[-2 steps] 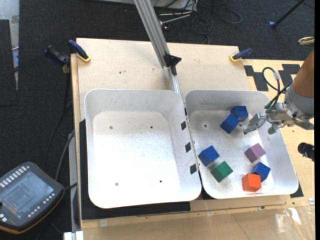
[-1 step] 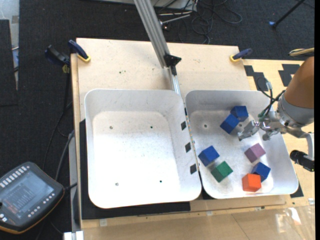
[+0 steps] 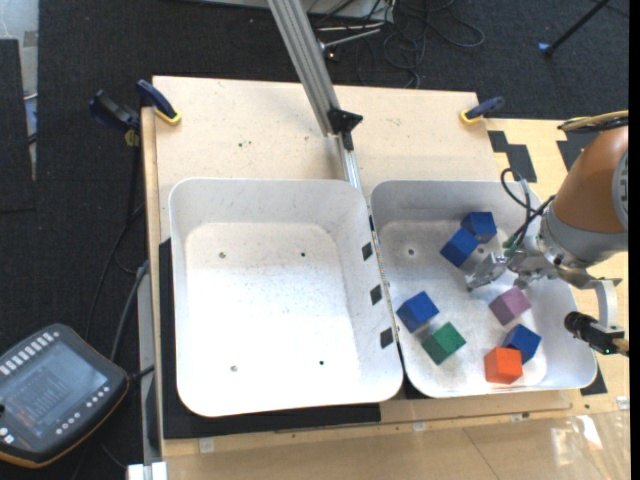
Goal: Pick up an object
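The right bin [image 3: 420, 203] holds several small blocks. Two blue blocks [image 3: 468, 238] lie near its back middle, touching each other. A third blue block [image 3: 417, 310] and a green block [image 3: 443, 342] lie at the front left. A purple block [image 3: 509, 305], a blue block [image 3: 522, 342] and an orange block [image 3: 503, 365] sit at the front right. My gripper [image 3: 483, 269] hangs low over the bin, just right of and below the pair of blue blocks, above the purple one. Nothing visible sits between its fingers.
The left bin [image 3: 200, 208] lies beside the right one. A slanted metal pole [image 3: 305, 53] crosses the bench's back to the bins' shared edge. A teach pendant [image 3: 50, 393] lies off the bench at the front left. Clamps [image 3: 155, 103] grip the bench's back corners.
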You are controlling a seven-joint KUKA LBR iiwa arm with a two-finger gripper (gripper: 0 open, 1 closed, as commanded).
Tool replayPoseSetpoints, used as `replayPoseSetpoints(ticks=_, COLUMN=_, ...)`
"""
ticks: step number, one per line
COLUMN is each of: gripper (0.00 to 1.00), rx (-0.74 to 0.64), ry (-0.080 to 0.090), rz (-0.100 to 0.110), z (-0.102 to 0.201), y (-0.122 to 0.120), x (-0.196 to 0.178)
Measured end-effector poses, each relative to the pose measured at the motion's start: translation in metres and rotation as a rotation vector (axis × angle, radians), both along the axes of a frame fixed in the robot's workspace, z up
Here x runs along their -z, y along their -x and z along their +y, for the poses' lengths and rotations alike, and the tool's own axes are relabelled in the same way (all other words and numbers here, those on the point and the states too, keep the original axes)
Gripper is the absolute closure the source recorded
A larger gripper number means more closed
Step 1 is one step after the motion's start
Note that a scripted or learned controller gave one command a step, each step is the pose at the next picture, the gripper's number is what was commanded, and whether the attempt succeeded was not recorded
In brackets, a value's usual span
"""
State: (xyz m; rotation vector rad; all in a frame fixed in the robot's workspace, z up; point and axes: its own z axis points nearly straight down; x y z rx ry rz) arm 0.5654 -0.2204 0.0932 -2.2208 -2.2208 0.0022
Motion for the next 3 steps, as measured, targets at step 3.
replayPoseSetpoints(ticks=3, gripper=1.0, rx=-0.003, ry=0.003, rz=-0.008, z=0.003, y=-0.005, x=-0.11)
